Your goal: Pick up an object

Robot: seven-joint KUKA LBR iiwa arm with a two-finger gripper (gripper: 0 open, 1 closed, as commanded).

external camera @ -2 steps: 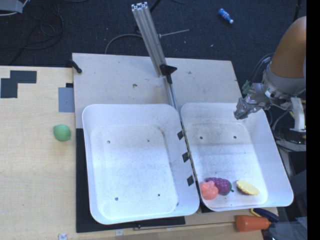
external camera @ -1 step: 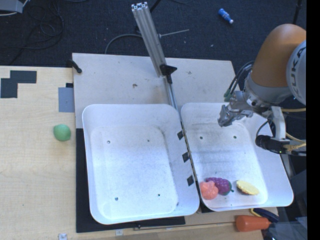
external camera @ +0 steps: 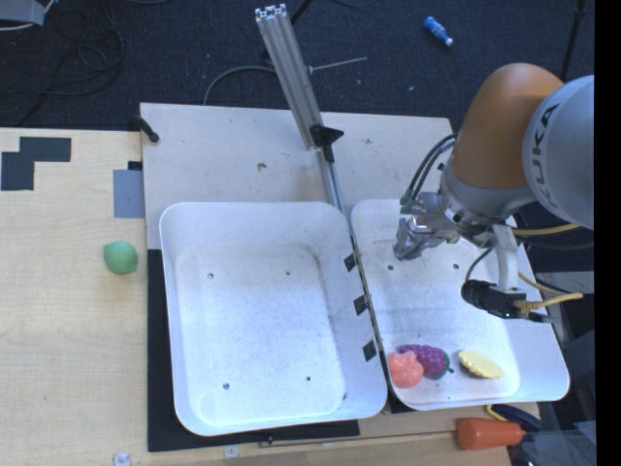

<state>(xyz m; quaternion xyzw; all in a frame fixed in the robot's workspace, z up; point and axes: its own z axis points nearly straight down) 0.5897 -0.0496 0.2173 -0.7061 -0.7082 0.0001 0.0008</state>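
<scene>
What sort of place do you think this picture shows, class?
Probably a robotics lab: a KUKA arm reaches over two white bins holding toy objects, with cables strewn across the dark floor.

**binwatcher:** ok quick headcount, someone check me. Two white bins: the left bin (external camera: 257, 318) and the right bin (external camera: 441, 299).

**gripgeek:** yep, two. And toys, I count three, all sitting below the gripper (external camera: 408, 243) in that right one: one pink-orange toy (external camera: 406, 368), one purple grape bunch (external camera: 430, 359), one yellow piece (external camera: 480, 365).

**binwatcher:** agreed. Plus one green ball (external camera: 120, 257) way off to the jaws' left on the wood, and one orange thing (external camera: 490, 433) below the bins.

**gripgeek:** and one arm.
</scene>
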